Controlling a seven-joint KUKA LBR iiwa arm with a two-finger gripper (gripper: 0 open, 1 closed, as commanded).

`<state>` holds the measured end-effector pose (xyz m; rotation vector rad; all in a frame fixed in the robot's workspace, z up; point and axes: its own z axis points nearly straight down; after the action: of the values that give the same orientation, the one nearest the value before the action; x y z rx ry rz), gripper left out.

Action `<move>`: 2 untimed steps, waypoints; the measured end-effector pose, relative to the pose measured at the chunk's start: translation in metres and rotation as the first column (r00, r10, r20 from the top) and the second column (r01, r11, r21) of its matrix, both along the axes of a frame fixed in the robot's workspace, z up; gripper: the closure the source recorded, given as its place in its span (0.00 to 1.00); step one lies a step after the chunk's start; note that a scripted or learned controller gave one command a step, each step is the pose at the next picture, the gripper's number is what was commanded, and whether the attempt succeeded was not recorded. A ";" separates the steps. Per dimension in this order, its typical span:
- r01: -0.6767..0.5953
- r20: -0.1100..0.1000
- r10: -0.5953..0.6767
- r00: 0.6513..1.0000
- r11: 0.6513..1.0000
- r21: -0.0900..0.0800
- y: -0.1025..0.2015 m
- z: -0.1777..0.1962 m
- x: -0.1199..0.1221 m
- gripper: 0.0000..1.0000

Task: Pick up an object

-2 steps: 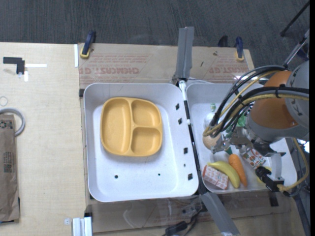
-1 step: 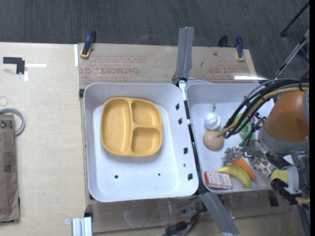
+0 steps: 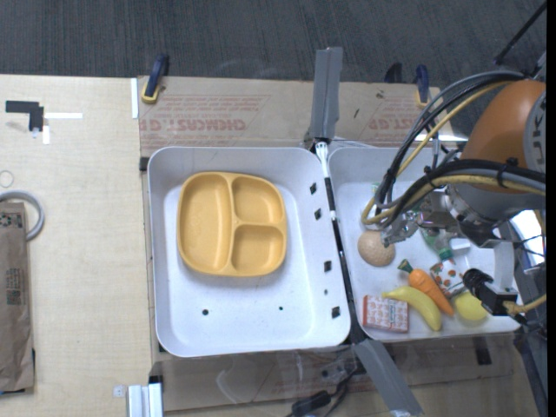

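Observation:
The right bin [image 3: 352,194] holds a tan round ball [image 3: 375,249], an orange carrot [image 3: 428,287], a yellow banana [image 3: 419,305], a yellow lemon-like fruit [image 3: 470,308], a small red and white box [image 3: 386,314] and a small white and red item [image 3: 446,273]. My gripper [image 3: 408,226] hangs low over this bin, just above and to the right of the tan ball, half hidden by cables.
The left bin [image 3: 165,259] holds a yellow divided plate [image 3: 232,224]. A grey divider bar [image 3: 327,94] stands between the bins at the back. Cardboard [image 3: 226,111] lies behind the bins. A brown paper bag [image 3: 13,294] sits at the far left.

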<state>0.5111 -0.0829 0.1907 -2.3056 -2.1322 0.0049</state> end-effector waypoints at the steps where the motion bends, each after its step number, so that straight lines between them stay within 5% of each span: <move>1: -0.415 0.001 0.415 0.910 0.910 0.001 -0.057 -0.083 -0.006 0.00; 2: -0.510 0.003 0.510 0.860 0.860 0.000 -0.069 -0.099 0.025 0.00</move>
<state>0.5361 -0.1520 0.0916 -1.6617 -2.6675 0.0015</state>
